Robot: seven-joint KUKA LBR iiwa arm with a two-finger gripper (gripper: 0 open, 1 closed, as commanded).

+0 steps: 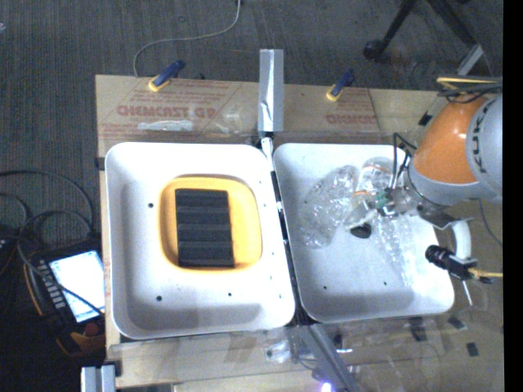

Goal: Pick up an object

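A tablet with a lit screen (73, 282) and dark cables lie on the grey carpet at the far left, off the tabletop. The brown board tabletop (163, 109) carries two shallow white bins side by side, with two blue-and-yellow clamps (166, 74) on its far edge.

The left white bin (122, 243) holds a yellow rounded-square tray with a black ribbed block on top (208, 225). It sits in the middle of the bin, with open white floor all round it, widest toward the near edge. The two bins touch along a central seam, where a grey upright post (270, 92) stands behind them.

The right white bin (343, 296) holds crumpled clear plastic objects (327, 202) spread across its far half and down its right side. A small dark object (360, 231) lies among them near the middle. The near left part of this bin floor is open.

The grey arm with an orange band (449, 149) reaches in from the right, over the bin's far right corner. Its gripper (384, 202) is low among the clear plastic, just beside the small dark object. I cannot tell how the gripper is set or whether it holds anything.
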